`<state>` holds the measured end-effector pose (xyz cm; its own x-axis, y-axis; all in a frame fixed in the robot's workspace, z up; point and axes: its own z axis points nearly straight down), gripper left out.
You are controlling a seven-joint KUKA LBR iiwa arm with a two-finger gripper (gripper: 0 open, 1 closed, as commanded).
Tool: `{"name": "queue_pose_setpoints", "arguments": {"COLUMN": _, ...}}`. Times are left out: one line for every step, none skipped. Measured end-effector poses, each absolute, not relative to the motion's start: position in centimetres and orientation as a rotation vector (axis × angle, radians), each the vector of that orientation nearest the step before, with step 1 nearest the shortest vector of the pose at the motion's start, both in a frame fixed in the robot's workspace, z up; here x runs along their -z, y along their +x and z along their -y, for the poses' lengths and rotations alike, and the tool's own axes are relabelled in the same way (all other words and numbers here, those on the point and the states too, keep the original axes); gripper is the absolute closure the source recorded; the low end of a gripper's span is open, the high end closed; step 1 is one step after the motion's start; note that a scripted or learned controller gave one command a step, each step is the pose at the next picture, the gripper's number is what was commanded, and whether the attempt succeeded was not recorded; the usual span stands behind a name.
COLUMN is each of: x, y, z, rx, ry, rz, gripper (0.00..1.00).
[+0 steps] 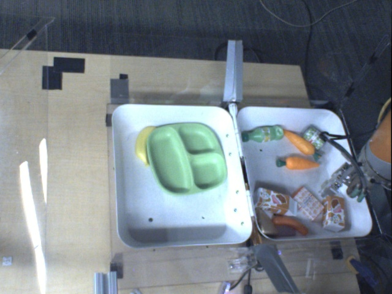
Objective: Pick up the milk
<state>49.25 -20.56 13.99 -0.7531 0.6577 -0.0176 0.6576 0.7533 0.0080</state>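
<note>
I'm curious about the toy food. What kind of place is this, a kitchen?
Probably a robot test lab, not a kitchen. Two white bins sit on a wooden bench, a robot claw reaches in, and loose cables lie on the floor.

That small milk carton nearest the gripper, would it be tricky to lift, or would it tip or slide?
The milk carton looks boxy with flat sides, so two fingers should probably grip it without it rolling. It seems small, likely light and stiff enough. It lies near the right bin's wall beside another carton, so a nudge from the gripper may push it sideways.
</note>
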Motion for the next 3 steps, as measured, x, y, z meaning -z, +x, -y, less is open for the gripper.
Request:
{"name": "queue_pose_setpoints", "arguments": {"x": -14.0, "y": 49.2, "z": 20.6, "rx": -0.002, "ry": 1.097, "rz": -2.924, "gripper": 0.00}}
{"name": "queue_pose_setpoints", "arguments": {"x": -9.4, "y": 49.3, "z": 20.5, "rx": -0.006, "ry": 0.893, "rz": -2.998, "gripper": 0.00}}
{"name": "queue_pose_setpoints", "arguments": {"x": -10.8, "y": 49.8, "z": 20.5, "rx": -0.002, "ry": 0.884, "rz": -2.978, "gripper": 1.00}}
